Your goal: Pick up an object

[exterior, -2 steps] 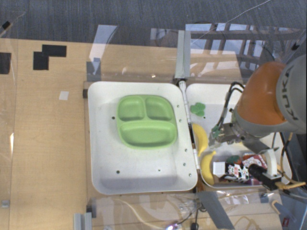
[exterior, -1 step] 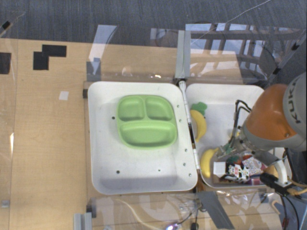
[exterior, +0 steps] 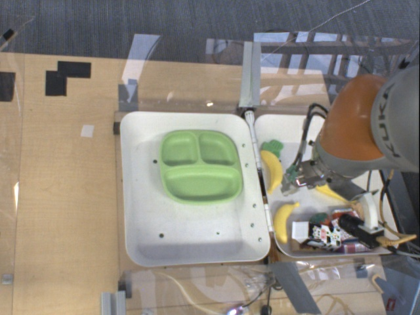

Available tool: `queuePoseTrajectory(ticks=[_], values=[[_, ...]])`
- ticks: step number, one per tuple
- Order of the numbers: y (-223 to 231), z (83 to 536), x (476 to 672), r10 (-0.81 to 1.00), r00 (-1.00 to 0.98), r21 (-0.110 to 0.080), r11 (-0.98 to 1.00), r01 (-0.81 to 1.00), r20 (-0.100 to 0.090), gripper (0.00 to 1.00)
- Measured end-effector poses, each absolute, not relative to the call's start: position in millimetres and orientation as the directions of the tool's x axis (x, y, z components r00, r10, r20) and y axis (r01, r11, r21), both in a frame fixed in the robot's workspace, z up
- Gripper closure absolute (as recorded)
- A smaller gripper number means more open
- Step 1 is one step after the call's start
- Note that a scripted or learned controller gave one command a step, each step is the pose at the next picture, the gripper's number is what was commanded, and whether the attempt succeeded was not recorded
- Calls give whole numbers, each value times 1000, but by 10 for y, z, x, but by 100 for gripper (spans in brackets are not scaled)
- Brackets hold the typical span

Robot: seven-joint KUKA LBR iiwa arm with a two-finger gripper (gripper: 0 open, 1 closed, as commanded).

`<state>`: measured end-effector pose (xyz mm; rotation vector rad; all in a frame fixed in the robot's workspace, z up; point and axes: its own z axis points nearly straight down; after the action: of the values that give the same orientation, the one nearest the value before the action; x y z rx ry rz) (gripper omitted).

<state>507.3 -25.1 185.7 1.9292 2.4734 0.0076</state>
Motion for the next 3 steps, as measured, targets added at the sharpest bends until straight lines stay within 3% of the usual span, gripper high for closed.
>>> queuePoseTrajectory(ticks=[1, 2, 3], values=[[-1302, 1291, 5189, 995, -99, 2, 99, 995, -1, 100], [-1302, 1292, 5190, 995, -99, 2, 99, 995, -1, 0], [-917, 927, 4934, 951, -310, 21, 310, 951, -15, 0]])
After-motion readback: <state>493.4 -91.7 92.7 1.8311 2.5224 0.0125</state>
